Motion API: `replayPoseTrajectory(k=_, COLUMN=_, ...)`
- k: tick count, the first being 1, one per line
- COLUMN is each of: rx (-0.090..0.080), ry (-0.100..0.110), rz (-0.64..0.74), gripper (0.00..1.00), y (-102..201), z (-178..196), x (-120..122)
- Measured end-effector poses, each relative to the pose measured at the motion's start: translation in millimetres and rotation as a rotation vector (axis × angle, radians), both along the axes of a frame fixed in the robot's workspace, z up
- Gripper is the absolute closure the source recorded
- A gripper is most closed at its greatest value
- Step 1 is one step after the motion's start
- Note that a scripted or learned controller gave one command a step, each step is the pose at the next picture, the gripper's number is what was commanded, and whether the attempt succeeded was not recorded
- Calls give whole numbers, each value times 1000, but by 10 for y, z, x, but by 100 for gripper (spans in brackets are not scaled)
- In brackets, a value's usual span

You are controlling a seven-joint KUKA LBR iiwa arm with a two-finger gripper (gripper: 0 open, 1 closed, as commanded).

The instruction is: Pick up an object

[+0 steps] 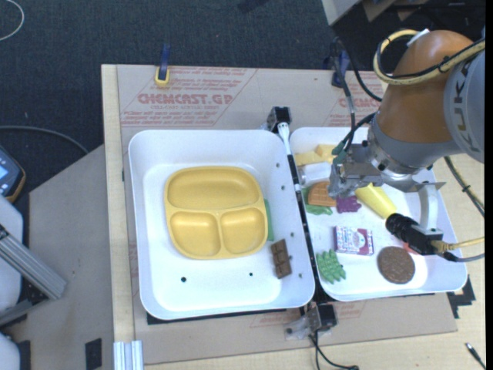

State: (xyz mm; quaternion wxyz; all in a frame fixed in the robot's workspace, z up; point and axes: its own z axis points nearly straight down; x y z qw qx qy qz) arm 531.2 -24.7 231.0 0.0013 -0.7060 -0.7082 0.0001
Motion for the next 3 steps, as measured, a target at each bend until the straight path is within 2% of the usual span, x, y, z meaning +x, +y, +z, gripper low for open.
replayPoseTrajectory(k=1, rx=0, ry=2, rz=0, gripper=100, y=474, z=-122, x=-161)
replayPoseTrajectory(k=2, rx=0, ry=-2, rz=1, gripper=100, y=977, z=18, x=-305)
replayPoseTrajectory(k=3, rx=-1, ry=3, rz=-2, gripper=100, y=1164, z=-166, x=-328)
